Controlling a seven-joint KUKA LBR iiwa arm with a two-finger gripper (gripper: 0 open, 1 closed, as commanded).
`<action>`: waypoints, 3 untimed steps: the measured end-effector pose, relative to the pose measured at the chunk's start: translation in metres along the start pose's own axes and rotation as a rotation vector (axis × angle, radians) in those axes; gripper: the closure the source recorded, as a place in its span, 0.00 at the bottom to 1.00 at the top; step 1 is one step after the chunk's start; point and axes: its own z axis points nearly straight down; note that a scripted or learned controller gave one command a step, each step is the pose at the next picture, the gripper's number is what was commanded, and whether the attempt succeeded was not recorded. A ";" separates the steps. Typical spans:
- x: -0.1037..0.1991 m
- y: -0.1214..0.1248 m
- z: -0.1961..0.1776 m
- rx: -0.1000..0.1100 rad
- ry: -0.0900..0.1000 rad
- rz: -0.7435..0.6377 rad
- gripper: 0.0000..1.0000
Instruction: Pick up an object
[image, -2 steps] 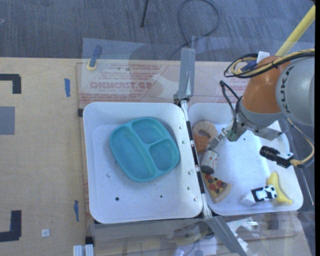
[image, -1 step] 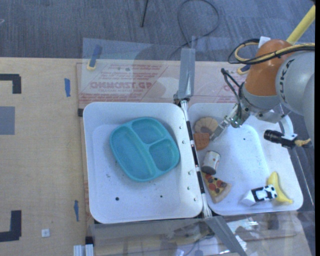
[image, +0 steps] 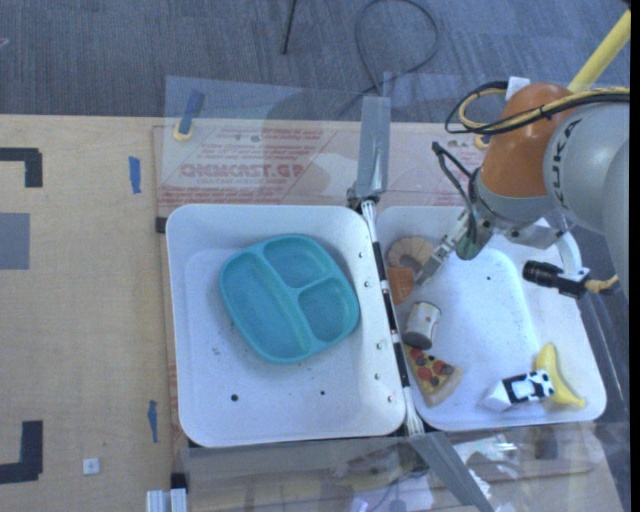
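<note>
Nearest camera: yellow plastic toy banana (image: 556, 381) and small black-and-white toy block (image: 524, 387), front-right corner of right white bin (image: 500, 290). Toy pizza slice (image: 434, 373) at front-left of that bin; small grey-white cylinder (image: 422, 319) just behind slice. Flat tan and orange toy food piece (image: 403, 262) at bin's back-left, against divider. Teal divided plastic plate (image: 289, 297) in left white bin (image: 190, 300). Tool (image: 438, 259) low over tan piece, just beside its right edge; open or shut: cannot tell. Likely target: tan piece. Judged light, stiff, thin, awkward flat; best pinched across raised edge.
</note>
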 end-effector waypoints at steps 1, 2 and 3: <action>-0.002 0.001 0.000 -0.011 0.007 0.177 0.00; 0.026 -0.018 0.000 -0.013 -0.002 0.031 0.00; -0.002 0.000 0.001 -0.011 -0.001 0.295 0.00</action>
